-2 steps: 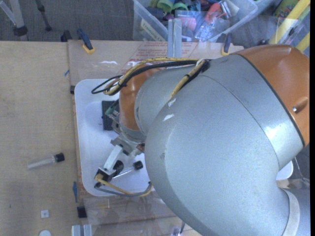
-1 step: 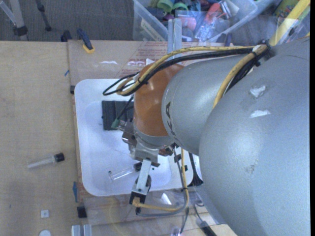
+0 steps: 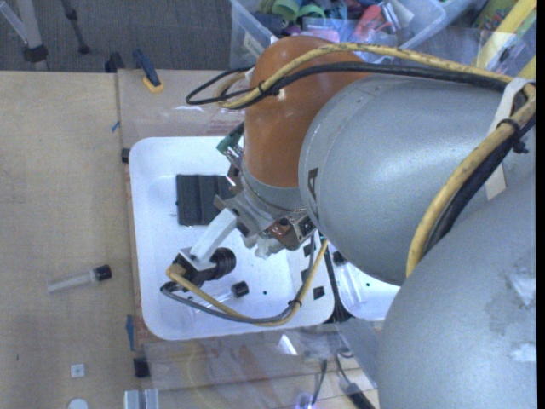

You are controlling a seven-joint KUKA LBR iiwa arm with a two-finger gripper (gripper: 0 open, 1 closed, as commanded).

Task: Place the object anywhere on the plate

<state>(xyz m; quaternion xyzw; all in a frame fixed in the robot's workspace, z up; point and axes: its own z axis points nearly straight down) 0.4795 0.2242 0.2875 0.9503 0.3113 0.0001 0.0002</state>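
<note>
One small white square (image 3: 77, 370) lies on the desk (image 3: 51, 186), nearer than the white bin (image 3: 152, 228) and off its near left corner. A clear tube (image 3: 77, 279) with a black cap lies flat on the desk a little farther back, well apart from the bin's left wall.

Inside the bin, a small black cube (image 3: 239, 290) sits toward the near wall, and a flat black slab (image 3: 196, 199) lies toward the far left corner. Which of the two is the object cannot be told. The arm (image 3: 383, 186) reaches over the bin from its right side, with the wrist above the bin's middle, between slab and cube. Whether the jaws are open or closed, or hold anything, cannot be told.

Beyond the bin's far left corner a blue clamp (image 3: 150, 75) rests on the desk. Farther back stands a clear tub (image 3: 249, 37) of coloured toys.
</note>
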